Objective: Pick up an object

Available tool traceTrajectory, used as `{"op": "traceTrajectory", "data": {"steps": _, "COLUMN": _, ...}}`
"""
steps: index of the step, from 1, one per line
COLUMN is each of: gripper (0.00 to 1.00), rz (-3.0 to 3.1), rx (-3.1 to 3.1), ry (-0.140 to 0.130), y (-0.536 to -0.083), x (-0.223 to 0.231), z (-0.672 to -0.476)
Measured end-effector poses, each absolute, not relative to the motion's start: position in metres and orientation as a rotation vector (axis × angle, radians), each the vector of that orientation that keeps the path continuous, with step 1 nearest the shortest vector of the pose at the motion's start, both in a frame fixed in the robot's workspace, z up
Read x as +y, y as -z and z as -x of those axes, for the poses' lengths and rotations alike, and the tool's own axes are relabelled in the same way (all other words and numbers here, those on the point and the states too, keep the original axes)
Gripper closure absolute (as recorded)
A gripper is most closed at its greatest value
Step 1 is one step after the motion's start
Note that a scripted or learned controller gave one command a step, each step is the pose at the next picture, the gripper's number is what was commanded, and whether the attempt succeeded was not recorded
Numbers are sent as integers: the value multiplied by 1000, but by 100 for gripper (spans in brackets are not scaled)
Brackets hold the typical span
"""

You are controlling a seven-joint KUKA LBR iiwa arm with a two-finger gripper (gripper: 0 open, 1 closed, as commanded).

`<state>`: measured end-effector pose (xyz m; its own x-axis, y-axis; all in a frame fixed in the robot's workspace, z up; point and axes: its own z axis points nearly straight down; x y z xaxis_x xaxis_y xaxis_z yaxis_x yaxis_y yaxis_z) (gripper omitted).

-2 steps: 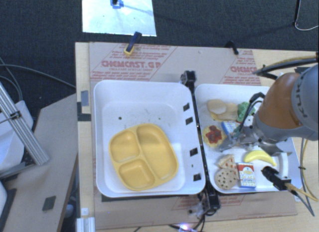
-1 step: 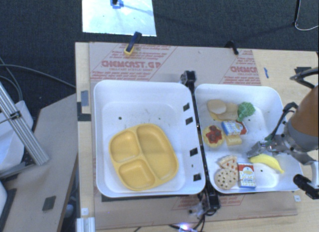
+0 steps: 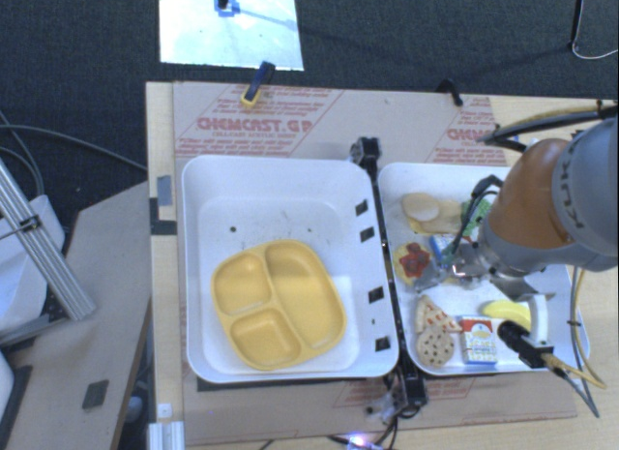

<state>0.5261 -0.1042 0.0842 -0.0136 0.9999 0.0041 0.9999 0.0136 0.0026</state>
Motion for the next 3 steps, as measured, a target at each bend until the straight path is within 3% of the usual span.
{"op": "traceTrajectory", "data": {"steps": 1, "gripper": 0, "rz": 2223, "rx": -2218, "ry": -1, "y": -84, "x": -138, "z": -485}}
{"op": "traceTrajectory", "data": {"steps": 2, "gripper": 0, "rz": 2228, "rx": -2233, "ry": 3, "y": -94, "x": -211, "z": -561}}
{"op": "traceTrajectory", "data": {"steps": 3, "gripper": 0, "rz": 2209, "rx": -2237, "ry": 8, "y": -85, "x": -131, "z": -637}}
